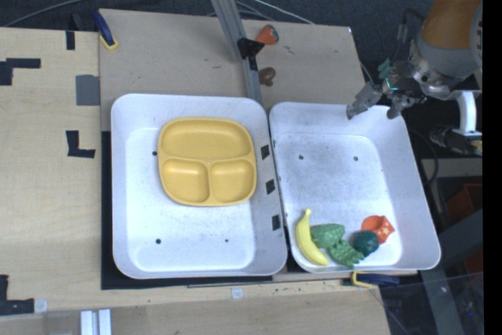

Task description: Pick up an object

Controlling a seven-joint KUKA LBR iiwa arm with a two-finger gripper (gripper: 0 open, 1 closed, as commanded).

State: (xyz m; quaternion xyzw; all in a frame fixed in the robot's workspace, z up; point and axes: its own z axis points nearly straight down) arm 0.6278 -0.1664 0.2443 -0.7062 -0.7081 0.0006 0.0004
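The end effector [375, 100], fingers spread and nothing held, is seen at the right bin's [408, 169] far rim; the toys [341, 239] are clustered toward six o'clock.

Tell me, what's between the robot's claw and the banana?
Nothing: in the camera view, just bare white bin floor stretches from the gripper down to the banana.

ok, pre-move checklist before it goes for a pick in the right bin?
1. Targets present: ok. Yellow toy banana, green leafy toy and red-orange toy cluster in the right white bin's near corner.
2. Tool carrying nothing: ok, nothing seen between its fingers.
3. Tool over targets: not ok, it sits at the bin's far edge.
4. Items separated: not ok, they touch.
5. Finger opening: cannot tell.
6. Yellow divided plastic plate out of the way: ok, left bin.
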